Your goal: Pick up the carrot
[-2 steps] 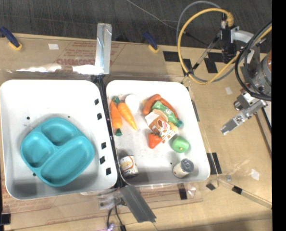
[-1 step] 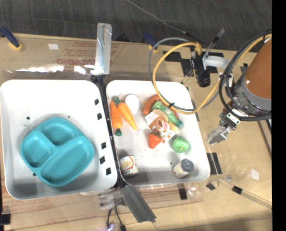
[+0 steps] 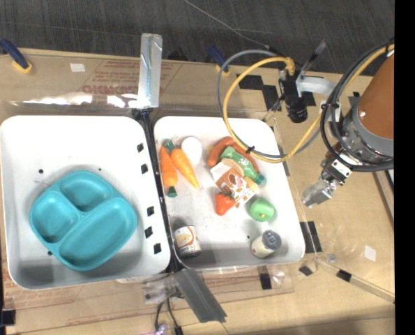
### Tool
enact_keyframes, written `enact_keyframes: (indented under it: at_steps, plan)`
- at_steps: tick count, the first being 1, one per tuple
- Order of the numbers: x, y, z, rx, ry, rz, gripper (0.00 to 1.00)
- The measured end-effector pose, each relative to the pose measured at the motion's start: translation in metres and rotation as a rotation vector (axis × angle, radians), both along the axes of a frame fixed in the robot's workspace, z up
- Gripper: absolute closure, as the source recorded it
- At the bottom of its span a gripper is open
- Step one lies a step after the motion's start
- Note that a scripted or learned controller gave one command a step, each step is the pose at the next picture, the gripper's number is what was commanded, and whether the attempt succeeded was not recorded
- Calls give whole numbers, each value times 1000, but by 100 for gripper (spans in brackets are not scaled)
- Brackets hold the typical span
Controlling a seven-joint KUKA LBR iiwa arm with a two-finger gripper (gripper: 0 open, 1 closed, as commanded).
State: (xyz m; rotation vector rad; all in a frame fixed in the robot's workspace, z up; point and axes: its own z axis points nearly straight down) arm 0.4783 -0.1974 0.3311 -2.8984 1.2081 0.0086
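Two orange carrots lie in the right bin (image 3: 277,135) near its left wall: one carrot (image 3: 168,169) runs along the wall, the other carrot (image 3: 184,166) lies slanted just right of it, below a white egg (image 3: 191,147). My gripper (image 3: 319,192) hangs outside the right bin, over the bench to its right, well away from the carrots. Nothing shows between its fingers.
The right bin also holds a juice carton (image 3: 234,182), a red pepper (image 3: 224,203), a green apple (image 3: 261,209), an orange-red vegetable (image 3: 221,149) and two small cans (image 3: 186,240). A teal divided plate (image 3: 81,218) sits in the left bin. Cables loop above the right bin.
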Motion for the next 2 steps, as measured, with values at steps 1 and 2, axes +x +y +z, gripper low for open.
enact_keyframes:
  at_steps: [1,2]
  plan:
    - [22,22,-37,1,-8,392,100]
    - [45,-11,-8,-1,-14,594,100]
